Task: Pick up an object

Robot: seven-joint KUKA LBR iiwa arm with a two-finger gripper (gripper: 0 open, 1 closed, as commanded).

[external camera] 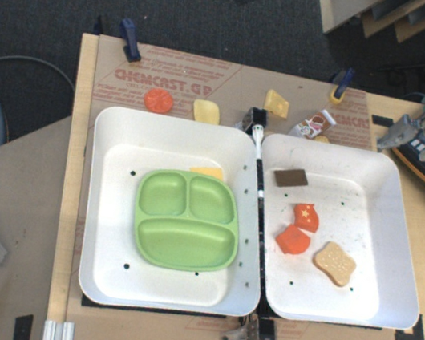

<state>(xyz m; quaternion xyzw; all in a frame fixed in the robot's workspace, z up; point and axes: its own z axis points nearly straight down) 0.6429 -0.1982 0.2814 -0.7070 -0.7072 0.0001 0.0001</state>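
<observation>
Four pieces lie in my right bin (396, 238); I'd take the toast (334, 264) at five o'clock squarely. Claw (415, 132) state: cannot tell.

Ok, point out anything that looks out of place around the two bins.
Several toy pieces lie outside the bins on the cardboard behind them: an orange round piece, a pale yellow piece, a yellow wedge and a small red-and-white carton. Another yellow piece is half hidden behind the green tray.
</observation>
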